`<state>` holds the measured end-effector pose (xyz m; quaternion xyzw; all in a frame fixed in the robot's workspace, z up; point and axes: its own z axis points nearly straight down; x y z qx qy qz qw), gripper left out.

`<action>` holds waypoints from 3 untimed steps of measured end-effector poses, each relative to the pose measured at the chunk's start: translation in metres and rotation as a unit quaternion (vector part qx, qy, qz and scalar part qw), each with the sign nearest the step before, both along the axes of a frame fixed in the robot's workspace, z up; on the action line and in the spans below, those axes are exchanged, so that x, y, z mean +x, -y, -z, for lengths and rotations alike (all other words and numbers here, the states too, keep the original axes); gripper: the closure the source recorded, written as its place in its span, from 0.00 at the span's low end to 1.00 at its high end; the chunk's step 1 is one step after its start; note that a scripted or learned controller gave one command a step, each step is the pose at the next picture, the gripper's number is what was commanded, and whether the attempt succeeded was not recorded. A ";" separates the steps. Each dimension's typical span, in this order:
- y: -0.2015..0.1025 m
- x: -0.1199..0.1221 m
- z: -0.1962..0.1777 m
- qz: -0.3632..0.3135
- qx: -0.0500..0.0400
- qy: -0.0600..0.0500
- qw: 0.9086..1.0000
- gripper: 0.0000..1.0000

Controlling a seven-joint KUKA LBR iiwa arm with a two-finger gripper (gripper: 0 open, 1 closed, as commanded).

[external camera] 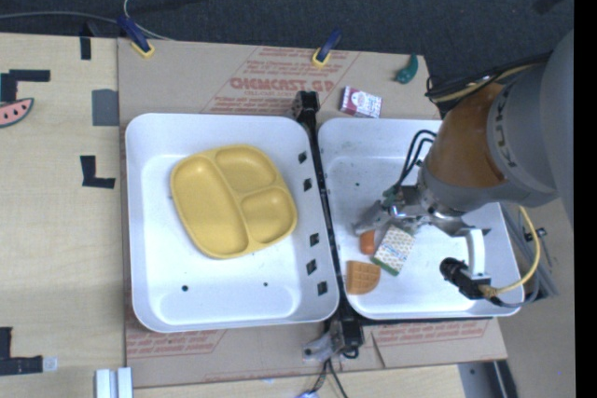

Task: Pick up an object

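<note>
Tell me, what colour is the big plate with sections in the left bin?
The plate is yellow, seen best in the camera view from above.

Left bin (pixel 154 294): yellow divided plate (pixel 233 199) fills its middle; open floor along the near wall and far-left corner. Right bin (pixel 359 144): far-left part open; a small carton (pixel 395 249), an orange piece (pixel 368 241) and a waffle-like piece (pixel 363 277) crowd the near-left corner; the arm (pixel 494 149) covers the right half. Black divider (pixel 317 200) between the bins.

Arm in from right, orange band up top, wrist angled down-left; end effector (pixel 392 217) low, finger state unclear.
</note>
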<state>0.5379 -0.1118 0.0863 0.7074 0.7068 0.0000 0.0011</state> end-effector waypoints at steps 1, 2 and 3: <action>0.000 0.001 -0.010 0.000 -0.001 0.002 1.000 1.00; -0.098 -0.007 -0.098 -0.002 0.001 -0.001 1.000 1.00; -0.170 -0.040 -0.139 -0.002 0.001 -0.002 1.000 1.00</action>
